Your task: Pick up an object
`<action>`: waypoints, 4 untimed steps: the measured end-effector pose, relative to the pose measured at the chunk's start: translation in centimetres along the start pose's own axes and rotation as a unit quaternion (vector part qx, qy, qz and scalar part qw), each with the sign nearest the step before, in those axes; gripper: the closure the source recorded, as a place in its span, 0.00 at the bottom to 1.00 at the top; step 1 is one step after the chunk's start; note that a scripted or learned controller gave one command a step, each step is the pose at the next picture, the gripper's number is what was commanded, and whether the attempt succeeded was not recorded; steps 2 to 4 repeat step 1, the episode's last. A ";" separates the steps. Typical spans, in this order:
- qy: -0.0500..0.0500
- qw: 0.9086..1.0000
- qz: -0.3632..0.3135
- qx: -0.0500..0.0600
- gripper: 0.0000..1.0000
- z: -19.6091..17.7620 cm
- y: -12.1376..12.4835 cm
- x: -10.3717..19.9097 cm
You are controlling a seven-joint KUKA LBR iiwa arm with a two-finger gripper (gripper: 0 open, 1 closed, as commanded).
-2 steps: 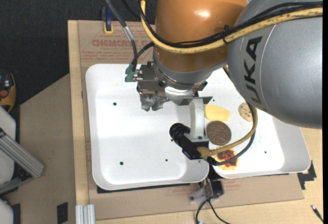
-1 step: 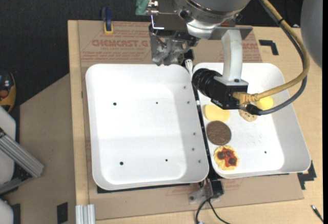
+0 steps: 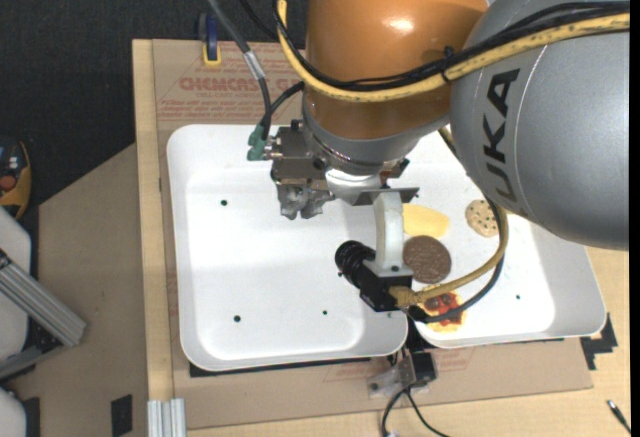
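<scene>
My gripper (image 3: 298, 205) hangs low over the upper middle of the left white bin (image 3: 230, 265), under the big orange wrist band. No object shows between or under it. The loose objects lie in the right bin (image 3: 545, 300): a flat yellow piece (image 3: 428, 221), a small chocolate-chip cookie (image 3: 482, 218), a round brown disc (image 3: 428, 258) and a red-and-yellow item (image 3: 444, 311) at the bin's front left corner, partly hidden by cable. All of them are to the right of the gripper and apart from it.
The arm's grey body covers the upper right of the view and hides the back of the right bin. The bins rest on a cardboard sheet (image 3: 170, 85). A yellow cable (image 3: 480, 277) loops over the right bin.
</scene>
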State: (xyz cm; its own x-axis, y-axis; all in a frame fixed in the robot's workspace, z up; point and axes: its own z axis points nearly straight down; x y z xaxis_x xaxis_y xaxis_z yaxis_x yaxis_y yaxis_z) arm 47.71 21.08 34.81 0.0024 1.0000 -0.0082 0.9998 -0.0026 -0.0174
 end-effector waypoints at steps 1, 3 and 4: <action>0.008 1.000 -0.003 -0.017 1.00 -15.0 0.0 1.1; 0.008 1.000 -0.003 -0.017 1.00 -15.0 0.0 1.1; 0.008 1.000 -0.003 -0.017 1.00 -15.0 0.0 1.1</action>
